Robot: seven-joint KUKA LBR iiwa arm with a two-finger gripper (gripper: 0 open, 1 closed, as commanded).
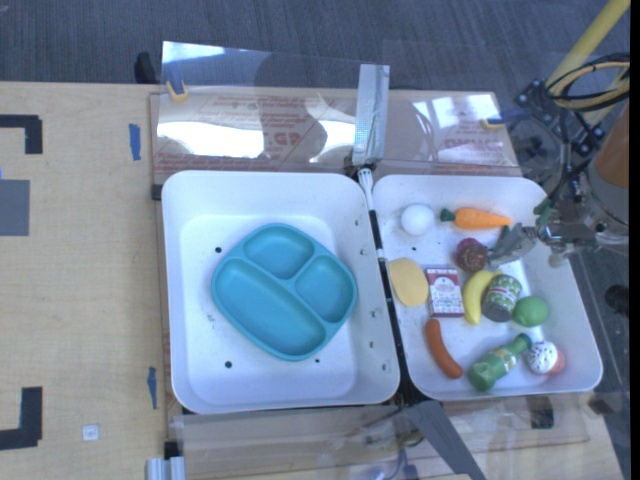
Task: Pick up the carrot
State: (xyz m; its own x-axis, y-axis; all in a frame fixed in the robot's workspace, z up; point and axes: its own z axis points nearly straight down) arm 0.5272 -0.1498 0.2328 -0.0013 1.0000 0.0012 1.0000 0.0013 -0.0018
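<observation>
Lying across the far end of the right bin [585,353], we find one carrot [481,219], orange with a green top pointing left, just beside one white egg [416,218]. Nearer us we count one dark red fruit [472,255], one yellow potato-like piece [408,281], one small red box [444,291], one banana [475,295], one can [502,296], one lime [531,311], one sausage [444,348], one green bottle [497,362] and one speckled ball [542,357]. Bare floor shows above the carrot toward the far wall. One blue divided plate [284,290] sits in the left bin [190,218]. Our gripper [510,246] reaches in low from the right, just below the carrot; we cannot tell how its fingers stand.
</observation>
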